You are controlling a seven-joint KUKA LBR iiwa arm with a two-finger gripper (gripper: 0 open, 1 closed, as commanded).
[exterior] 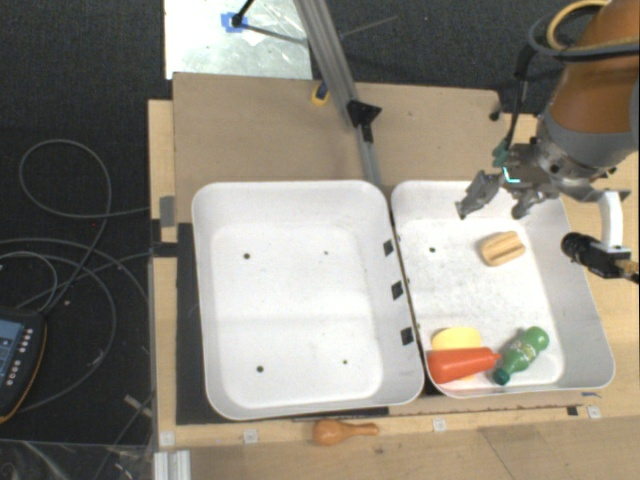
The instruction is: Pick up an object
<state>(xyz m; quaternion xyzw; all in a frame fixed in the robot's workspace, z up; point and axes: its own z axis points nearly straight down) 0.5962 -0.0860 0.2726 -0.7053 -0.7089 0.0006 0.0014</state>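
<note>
My gripper (497, 200) hangs over the far part of the right bin (470, 278), its two fingers spread apart with nothing between them. A tan bread-like roll (501, 248) lies just below and slightly right of it on the bin floor. At the near edge of the same bin lie a yellow piece (455, 339), an orange carrot-like piece (461, 364) and a green bottle (521, 354), close together.
The left bin (290, 298) adjoins the right one, joined by black clips (397, 289). A tan pear-shaped object (343, 430) lies on the bench in front of the bins. A grey pole (335, 63) slants across the back. Cables lie on the floor at left.
</note>
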